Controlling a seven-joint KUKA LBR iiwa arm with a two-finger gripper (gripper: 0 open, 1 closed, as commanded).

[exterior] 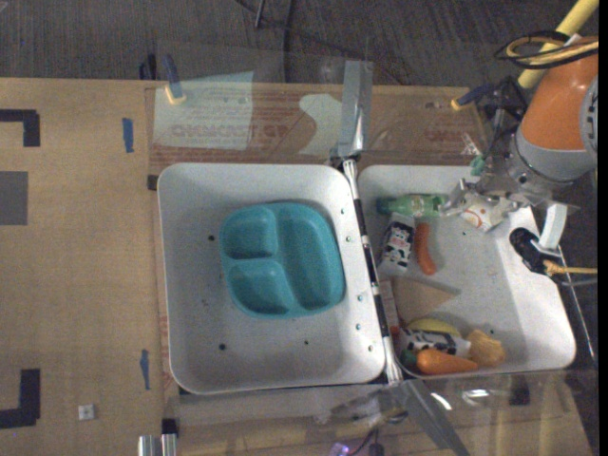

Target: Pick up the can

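Behind bins, lettering [220, 132] unreadable.

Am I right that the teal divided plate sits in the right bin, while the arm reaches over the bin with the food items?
Not quite: the camera view shows the teal divided plate in the left bin, not the right one. The rest holds: the arm reaches over the right bin, which has the food items.
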